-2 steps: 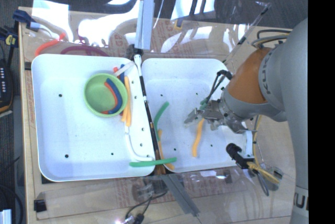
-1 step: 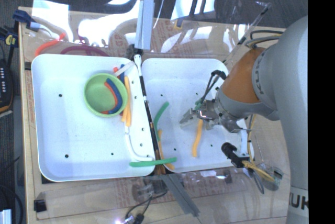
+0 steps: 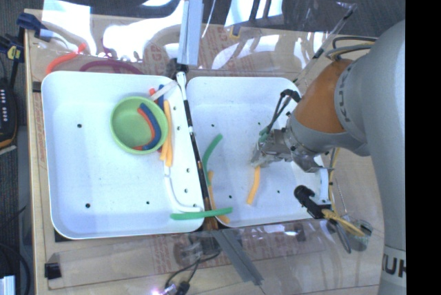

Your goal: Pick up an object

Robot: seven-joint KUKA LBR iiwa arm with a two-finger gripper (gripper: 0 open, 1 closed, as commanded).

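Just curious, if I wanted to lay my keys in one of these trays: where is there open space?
Most room is in the left bin, left of and below the green bowl. The right bin has a bare upper stretch above the green stick. It is crowded where the bins meet and around the end effector by the orange stick.

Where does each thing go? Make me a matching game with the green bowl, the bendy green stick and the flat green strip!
Things:
1. green bowl
2. bendy green stick
3. flat green strip

Places:
A. lying across the divide where the two bins meet
B. in the left bin
C. in the right bin

Pairs: 1-B, 2-C, 3-A.
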